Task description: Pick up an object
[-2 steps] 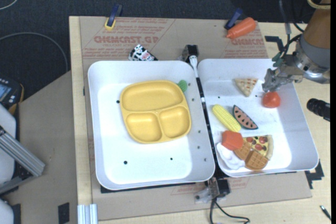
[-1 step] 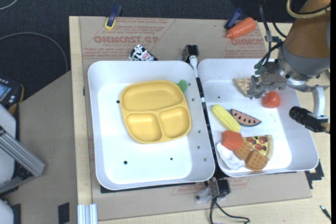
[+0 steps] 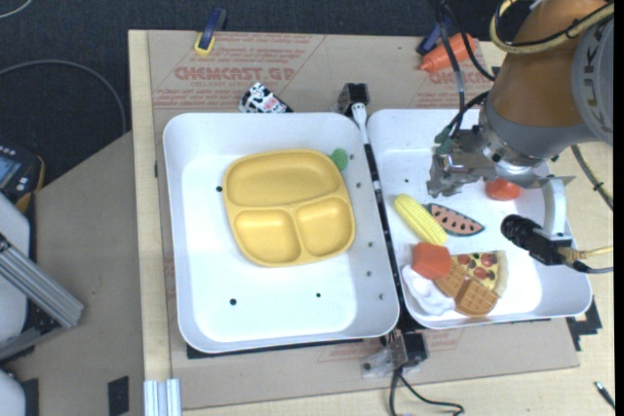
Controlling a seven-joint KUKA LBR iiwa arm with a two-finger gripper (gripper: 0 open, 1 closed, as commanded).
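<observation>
A toy corn cob (image 3: 420, 218) lies at a slant near the middle of the right bin (image 3: 400, 136), with a watermelon slice (image 3: 456, 221) just beside it on the right. Nearer the camera sit a red block (image 3: 430, 259), a waffle (image 3: 466, 287), a pizza slice (image 3: 484, 264) and a small white piece (image 3: 421, 291), crowded together at the bin's near edge. A red-orange piece (image 3: 501, 190) peeks out from under the arm on the right.

The gripper (image 3: 450, 172) hangs over the bin's middle, just beyond the far end of the watermelon slice and corn; its fingers appear slightly apart with nothing seen between them, though the dark metal makes this hard to read. No object has been picked yet.

The left bin (image 3: 190, 239) holds a yellow divided plate (image 3: 288, 206), with a green bit (image 3: 338, 158) touching its far right corner. Both bins rest on the table (image 3: 156, 93).

The risk from here seems to be a descent that lands between the corn and the melon: the fingers could straddle neither, shove one aside, or close on the thin rind edge and let it slip. The tight cluster nearer the camera leaves little room for a clean grip.
</observation>
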